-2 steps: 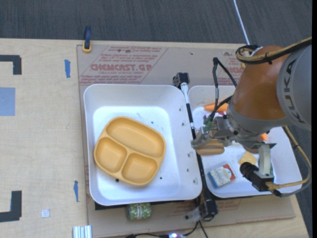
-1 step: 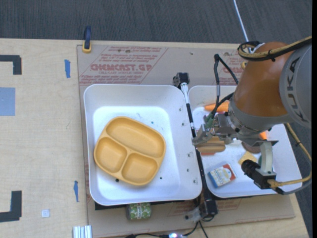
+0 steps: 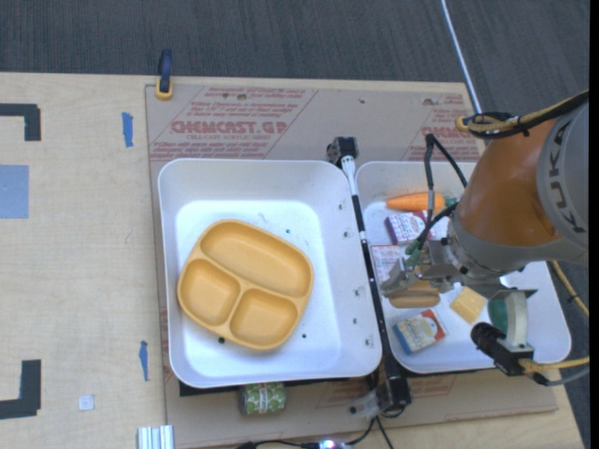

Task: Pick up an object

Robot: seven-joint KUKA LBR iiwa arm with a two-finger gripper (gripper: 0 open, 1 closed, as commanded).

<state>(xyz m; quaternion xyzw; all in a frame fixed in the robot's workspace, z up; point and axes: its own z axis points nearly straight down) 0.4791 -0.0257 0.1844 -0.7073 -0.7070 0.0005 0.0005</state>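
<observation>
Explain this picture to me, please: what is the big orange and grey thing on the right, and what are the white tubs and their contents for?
The picture comes from one camera fixed above a workbench, looking down at a slant. The orange and grey shape is a robot arm reaching in from the right. Its gripper, the grasping part, hangs low over the right bin. That bin holds small items: a carrot, a yellow block, a small packet and a brown piece just below the gripper. Whether the gripper has hold of anything cannot be told from here. The left bin holds a yellow divided plate with three sections. The arm's job is to pick up one object.
</observation>
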